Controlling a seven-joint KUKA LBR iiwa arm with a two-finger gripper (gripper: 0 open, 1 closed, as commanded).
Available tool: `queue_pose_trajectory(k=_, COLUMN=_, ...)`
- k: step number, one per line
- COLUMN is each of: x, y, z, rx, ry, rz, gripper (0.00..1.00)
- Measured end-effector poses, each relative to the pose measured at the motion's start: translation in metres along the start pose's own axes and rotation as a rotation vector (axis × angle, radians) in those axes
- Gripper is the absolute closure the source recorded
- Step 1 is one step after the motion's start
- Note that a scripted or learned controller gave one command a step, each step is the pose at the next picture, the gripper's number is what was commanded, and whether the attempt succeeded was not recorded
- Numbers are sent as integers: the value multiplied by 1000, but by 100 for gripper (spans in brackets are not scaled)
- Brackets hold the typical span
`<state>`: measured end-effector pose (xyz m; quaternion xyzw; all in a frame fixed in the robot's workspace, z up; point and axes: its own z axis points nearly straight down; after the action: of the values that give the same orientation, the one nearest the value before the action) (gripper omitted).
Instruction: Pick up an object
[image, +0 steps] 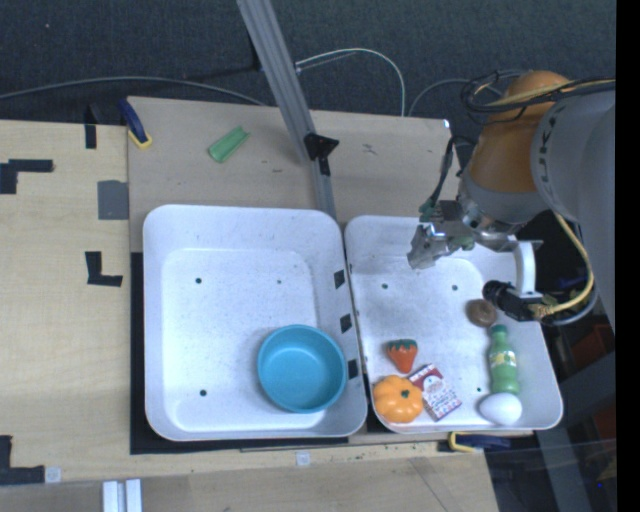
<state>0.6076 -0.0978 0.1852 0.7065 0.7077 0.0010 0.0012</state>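
- While my two-finger gripper (425, 250) hangs over the upper part of the right white bin (380, 240), I cannot tell how it is set.
- Left white bin (160, 300) holds a round blue bowl (301, 367) near its lower right corner.
- Along the right bin's near side lie a small red strawberry (403, 353), an orange pumpkin-shaped toy (399, 399), a red-and-white packet (435, 391), a white egg (500, 408), a green bottle (503, 362) and a brown lump (482, 312).
- All lie well apart from my gripper, toward the bin's near edge; the brown lump is nearest.
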Motion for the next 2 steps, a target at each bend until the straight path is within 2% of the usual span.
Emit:
queue_pose_trajectory(k=1, x=0, y=1, z=-47, rx=-1, ry=0, rz=0, gripper=100)
queue_pose_trajectory(k=2, x=45, y=-7, z=-47, rx=5, ry=2, rz=-4, gripper=100)
